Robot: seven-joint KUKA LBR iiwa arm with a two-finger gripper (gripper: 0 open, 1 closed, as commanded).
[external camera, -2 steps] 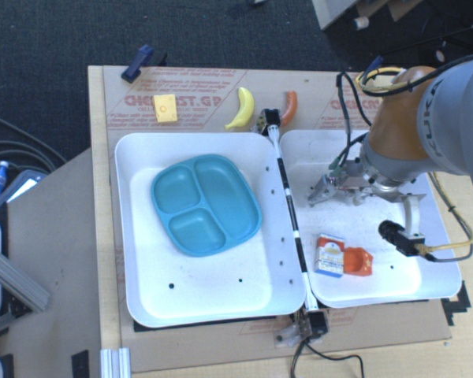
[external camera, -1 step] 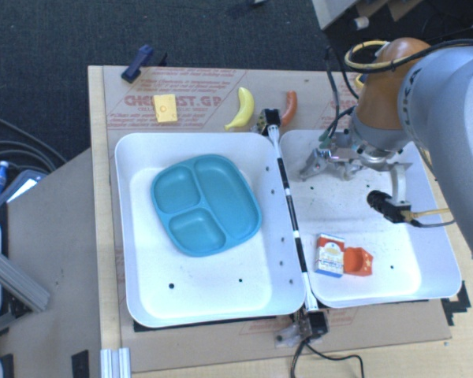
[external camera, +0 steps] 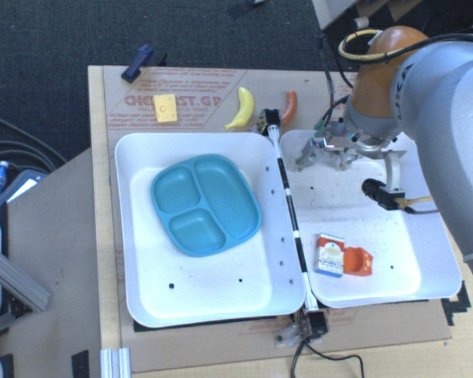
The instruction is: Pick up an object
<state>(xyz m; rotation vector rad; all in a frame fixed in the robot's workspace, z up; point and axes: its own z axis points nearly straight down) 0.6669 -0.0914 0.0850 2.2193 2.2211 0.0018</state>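
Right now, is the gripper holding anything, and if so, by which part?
Cannot be told: the gripper sits low over the back of the right bin. The small carton and the orange piece lie untouched near that bin's front.

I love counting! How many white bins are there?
2. The left bin holds a blue plate; the right bin sits beside it, under the arm.
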